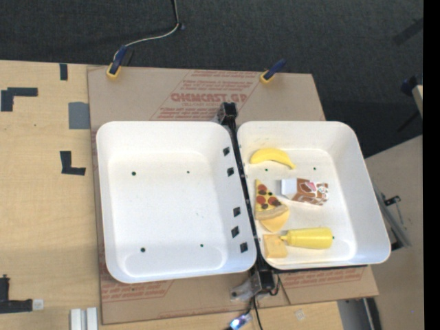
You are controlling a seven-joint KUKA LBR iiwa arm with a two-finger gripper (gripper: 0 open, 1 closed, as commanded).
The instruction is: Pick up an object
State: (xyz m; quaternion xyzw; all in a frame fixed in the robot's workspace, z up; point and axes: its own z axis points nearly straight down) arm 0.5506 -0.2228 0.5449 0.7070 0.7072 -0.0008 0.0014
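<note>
My hand's state I cannot tell; relative to the right bin (357, 184), its right half lies open while against its left wall cluster one banana (271, 158), one pizza slice (269, 207), one brown packet (309, 192), one mustard bottle (306, 238) and one cheese block (275, 246).

the arm's pose and the tool's state cannot be told.

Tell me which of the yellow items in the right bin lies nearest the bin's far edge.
The banana. It is curved and sits at the top of the cluster, above the pizza slice, with the yellow bottle near the bin's front edge.
</note>
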